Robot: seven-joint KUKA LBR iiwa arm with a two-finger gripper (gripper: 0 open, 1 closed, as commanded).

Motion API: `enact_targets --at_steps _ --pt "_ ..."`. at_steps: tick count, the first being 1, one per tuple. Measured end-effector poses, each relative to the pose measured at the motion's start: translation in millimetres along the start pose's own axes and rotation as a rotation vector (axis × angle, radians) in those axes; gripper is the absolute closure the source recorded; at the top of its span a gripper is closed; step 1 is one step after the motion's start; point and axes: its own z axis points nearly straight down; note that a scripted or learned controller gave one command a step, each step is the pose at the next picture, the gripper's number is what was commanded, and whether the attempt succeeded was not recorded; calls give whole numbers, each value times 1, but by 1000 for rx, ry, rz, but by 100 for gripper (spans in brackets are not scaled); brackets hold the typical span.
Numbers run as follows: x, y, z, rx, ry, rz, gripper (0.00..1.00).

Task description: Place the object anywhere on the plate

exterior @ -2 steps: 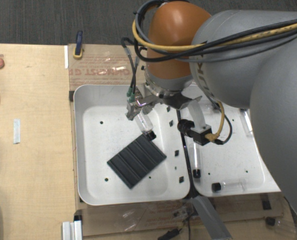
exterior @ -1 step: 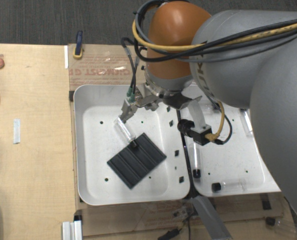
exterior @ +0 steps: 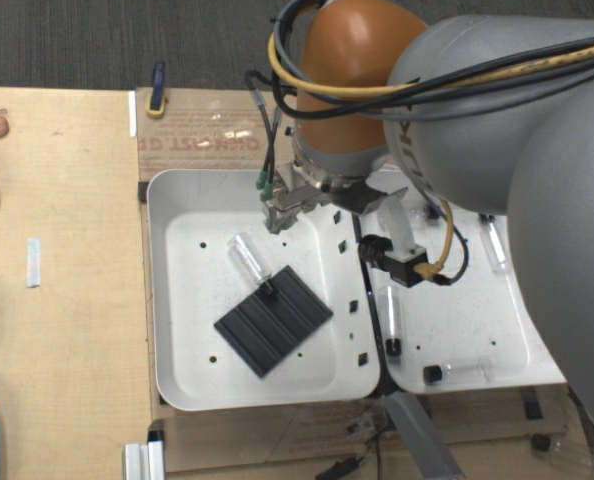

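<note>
Smooth grey arm (exterior: 497, 118); ribbed black square plate (exterior: 274, 320); clear tube (exterior: 247, 256).

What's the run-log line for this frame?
gripper: above left bin, near back wall | black plate: in left bin, mid | clear tube: by plate's back corner | placed: no

The arm (exterior: 507, 98) is bulky and grey, with a glossy orange band (exterior: 352, 53). Yellow and black cables (exterior: 307, 78) loop round it above the tool (exterior: 277, 213).

The plate (exterior: 274, 320) is a dark, ribbed square lying flat and turned diagonally in the left bin (exterior: 177, 298). A clear tube (exterior: 247, 255) lies just beside its upper corner.
</note>
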Motion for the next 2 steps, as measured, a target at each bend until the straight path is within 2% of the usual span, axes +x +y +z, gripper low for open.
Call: enact_targets --at_steps 1,2 --pt "-11 43 14 -5 2 -270 100" --pt "18 75 -31 -7 0 -428 100"
